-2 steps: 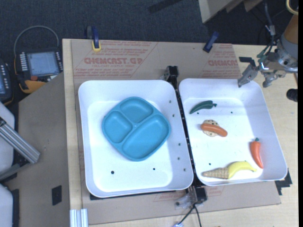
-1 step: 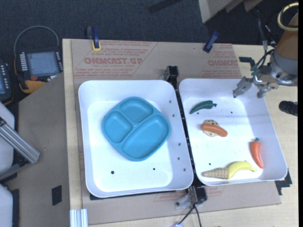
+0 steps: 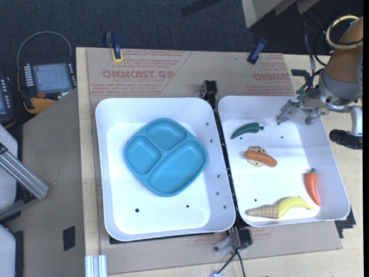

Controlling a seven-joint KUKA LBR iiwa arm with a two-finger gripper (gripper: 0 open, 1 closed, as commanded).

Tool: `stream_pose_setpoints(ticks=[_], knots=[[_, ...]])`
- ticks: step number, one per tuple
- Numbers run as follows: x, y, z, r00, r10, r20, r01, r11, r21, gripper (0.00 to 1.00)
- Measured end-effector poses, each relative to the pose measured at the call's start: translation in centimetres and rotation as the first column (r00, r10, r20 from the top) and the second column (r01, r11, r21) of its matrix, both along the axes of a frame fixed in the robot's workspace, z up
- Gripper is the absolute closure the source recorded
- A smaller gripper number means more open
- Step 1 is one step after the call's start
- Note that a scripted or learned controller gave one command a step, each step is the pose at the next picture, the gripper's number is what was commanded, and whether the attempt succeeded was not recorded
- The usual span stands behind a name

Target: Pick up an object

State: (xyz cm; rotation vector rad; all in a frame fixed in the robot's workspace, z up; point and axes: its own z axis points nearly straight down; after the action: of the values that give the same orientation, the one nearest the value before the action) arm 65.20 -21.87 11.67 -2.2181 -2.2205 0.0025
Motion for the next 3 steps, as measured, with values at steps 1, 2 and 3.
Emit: stream_pose_setpoints(ticks=[1, 2, 3], knots=[[0.1, 0.4, -3.3, 1.000, 0.002, -0.001, -0.002, 1.000, 0.006, 0.00], [0.1, 0.2, -2.0, 1.000, 0.002, 0.004, -0.002, 1.000, -0.001, 1.00], [-0.5, 0.1, 2.8, 1.000, -0.001, 0.011, 0.001, 1.000, -0.004, 1.00]])
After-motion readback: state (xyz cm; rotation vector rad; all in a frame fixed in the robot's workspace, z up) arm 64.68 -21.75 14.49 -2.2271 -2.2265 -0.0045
